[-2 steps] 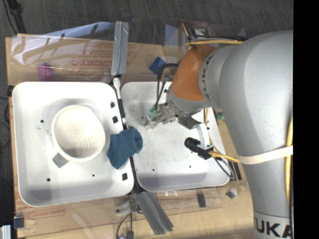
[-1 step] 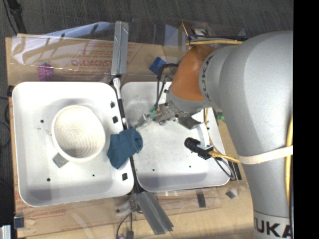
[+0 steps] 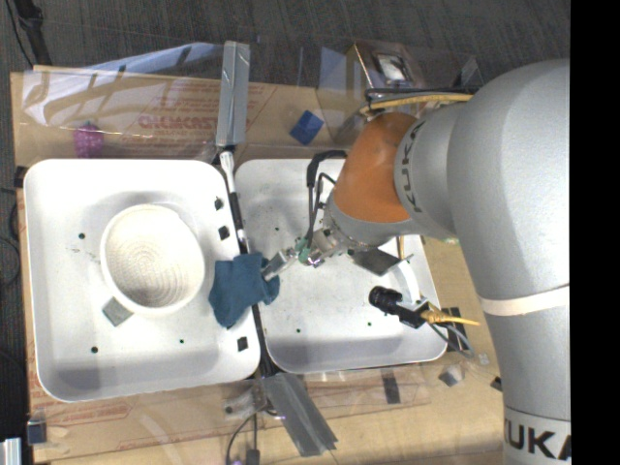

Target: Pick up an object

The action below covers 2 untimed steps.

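At the rim between the two bins [image 3: 329, 329], I am touching my claw [image 3: 277, 263] to the blue cloth [image 3: 237, 294] draped there; I cannot tell whether it is pinching. Nothing is lifting yet, I judge.

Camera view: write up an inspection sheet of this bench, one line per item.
Surface: two shallow white bins side by side, the view-left bin and the view-right bin.
Job's things: blue cloth draped across the rims where the bins meet; white ridged bowl and small grey block in the view-left bin.
Clutter: blue cube and purple object behind the bins.
Gripper: gripper low over the view-right bin, at the cloth's upper corner.
Cables: black cable loops beside the wrist.
Surroundings: cardboard under the bins, dark floor beyond.
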Motion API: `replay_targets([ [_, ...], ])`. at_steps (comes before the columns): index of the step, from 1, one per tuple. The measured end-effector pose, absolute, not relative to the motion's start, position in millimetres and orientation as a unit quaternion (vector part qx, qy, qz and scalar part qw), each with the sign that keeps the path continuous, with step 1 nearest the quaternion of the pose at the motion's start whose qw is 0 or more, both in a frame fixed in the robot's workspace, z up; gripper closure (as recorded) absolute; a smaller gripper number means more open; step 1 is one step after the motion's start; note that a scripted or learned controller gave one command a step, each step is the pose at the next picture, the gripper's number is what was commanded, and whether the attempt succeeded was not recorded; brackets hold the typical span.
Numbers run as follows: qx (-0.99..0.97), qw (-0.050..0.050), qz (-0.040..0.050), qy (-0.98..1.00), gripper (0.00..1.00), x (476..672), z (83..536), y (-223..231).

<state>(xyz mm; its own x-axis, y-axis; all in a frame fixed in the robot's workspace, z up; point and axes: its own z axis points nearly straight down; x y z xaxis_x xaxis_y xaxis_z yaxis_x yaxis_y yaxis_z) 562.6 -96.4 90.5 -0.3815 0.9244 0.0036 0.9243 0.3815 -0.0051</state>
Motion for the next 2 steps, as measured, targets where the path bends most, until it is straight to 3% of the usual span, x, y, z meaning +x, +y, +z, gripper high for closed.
replay_targets([
  [1,-0.555,0.004,0.0016,-0.832,1.0,562.6,100,-96],
  [2,-0.668,0.001,0.0004,-0.744,1.0,566.9,192,-16],
])
